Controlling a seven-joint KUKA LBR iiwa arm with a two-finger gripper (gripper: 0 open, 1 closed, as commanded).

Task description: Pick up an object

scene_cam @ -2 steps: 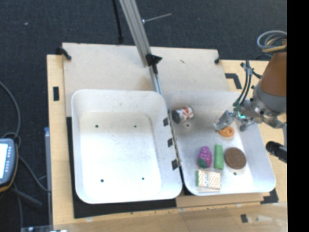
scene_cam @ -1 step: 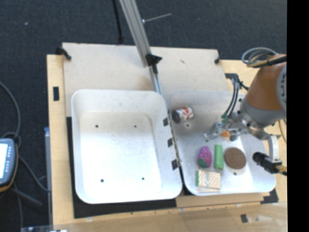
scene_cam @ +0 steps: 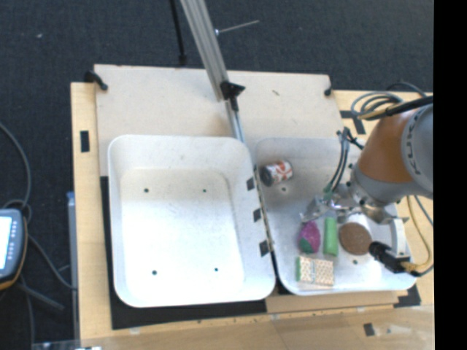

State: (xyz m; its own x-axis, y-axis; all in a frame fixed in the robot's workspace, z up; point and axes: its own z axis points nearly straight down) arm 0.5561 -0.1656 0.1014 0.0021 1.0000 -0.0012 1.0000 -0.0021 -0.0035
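Observation:
In the right bin [scene_cam: 292, 159] lie a small red and white can [scene_cam: 277, 171] near the back left, a magenta lump [scene_cam: 310, 235], a green bar [scene_cam: 331, 235], a brown round disc [scene_cam: 355, 238] and a tan patterned block [scene_cam: 315, 270] at the front. The arm [scene_cam: 390, 159], grey with an orange band, reaches in from the right. Its gripper [scene_cam: 327, 206] hangs just above the green bar and the magenta lump, with metal parts spread over them. Nothing shows held between its fingers.
The left bin [scene_cam: 182, 217] stands beside the right one, sharing a divider with black clips [scene_cam: 257, 214]. A slanted metal pole [scene_cam: 208, 42] rises behind the bins. Cables [scene_cam: 372, 104] trail at the right, and a handheld device [scene_cam: 11, 243] sits off the bench at the left.

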